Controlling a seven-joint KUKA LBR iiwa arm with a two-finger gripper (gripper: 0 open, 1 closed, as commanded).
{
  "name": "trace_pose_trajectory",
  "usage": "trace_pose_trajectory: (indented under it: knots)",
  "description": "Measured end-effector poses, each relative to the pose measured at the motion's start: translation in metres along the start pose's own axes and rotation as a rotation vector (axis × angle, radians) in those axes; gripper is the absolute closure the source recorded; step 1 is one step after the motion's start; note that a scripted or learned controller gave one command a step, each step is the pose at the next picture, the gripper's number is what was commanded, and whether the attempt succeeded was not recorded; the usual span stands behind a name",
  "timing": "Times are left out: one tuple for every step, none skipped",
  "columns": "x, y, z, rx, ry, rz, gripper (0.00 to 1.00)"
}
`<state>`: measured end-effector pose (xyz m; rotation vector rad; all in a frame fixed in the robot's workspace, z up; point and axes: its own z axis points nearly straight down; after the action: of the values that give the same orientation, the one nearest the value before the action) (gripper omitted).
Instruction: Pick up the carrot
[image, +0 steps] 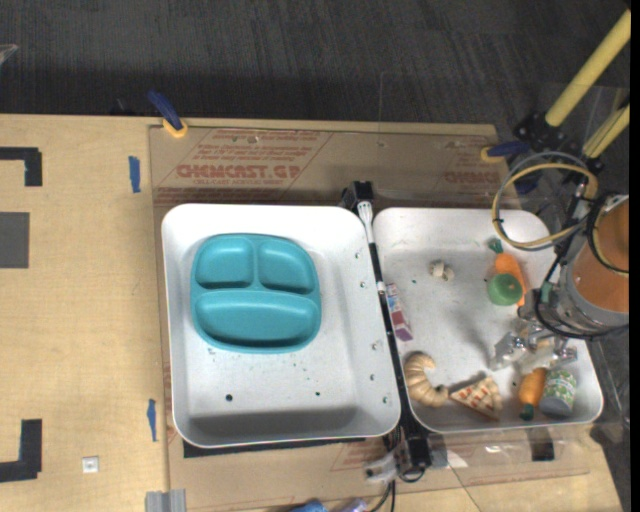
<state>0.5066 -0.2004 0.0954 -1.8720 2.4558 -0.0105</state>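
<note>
A dark carpeted floor (300, 50) is seen beyond a tan bench top (70, 300), which is marked with black tape (25, 165) and blue tape (134, 173) and overlaid with printed cardboard (250, 160).

Arm (605, 270) cut off by right edge

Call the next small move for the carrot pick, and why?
Probably shift the pincer toward the bin's far right corner and recentre over the carrot. The pincer sits low in the right bin, nearer the small orange bottle than the carrot, which lies beside a green piece. From here a descent would likely miss.
</note>
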Motion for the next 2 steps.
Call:
trace_pose_trajectory:
  knots:
    - [-0.004, 0.009, 0.001, 0.0, -0.011, -0.308, 0.0]
    - [-0.012, -0.049, 0.008, -0.04, -0.004, -0.575, 0.0]
